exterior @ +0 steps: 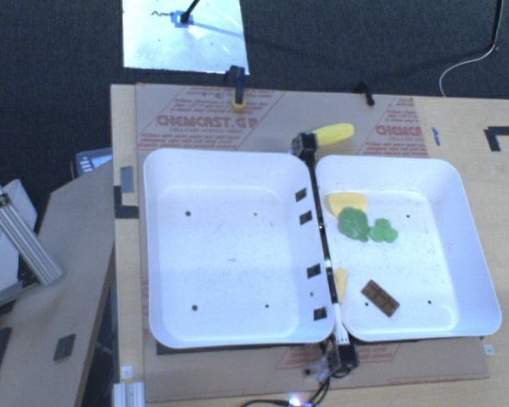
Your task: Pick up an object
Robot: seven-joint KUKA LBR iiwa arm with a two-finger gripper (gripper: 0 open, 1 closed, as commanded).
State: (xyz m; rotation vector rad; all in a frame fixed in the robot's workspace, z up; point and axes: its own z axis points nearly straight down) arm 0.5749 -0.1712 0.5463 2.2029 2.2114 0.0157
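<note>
One yellow piece [340,283] half-hidden by divider [321,227]

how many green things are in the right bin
2. A larger green piece lies near the right bin's upper left, just below a yellow piece. A smaller green piece sits right beside it, to its right. They look close or touching.

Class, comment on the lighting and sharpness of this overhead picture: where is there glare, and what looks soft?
Camera view: the left bin floor is washed out by bright glare; the metal sheet above the bench also shines; the green pieces and brown block look soft-edged; the whole frame is slightly blurry.
</note>
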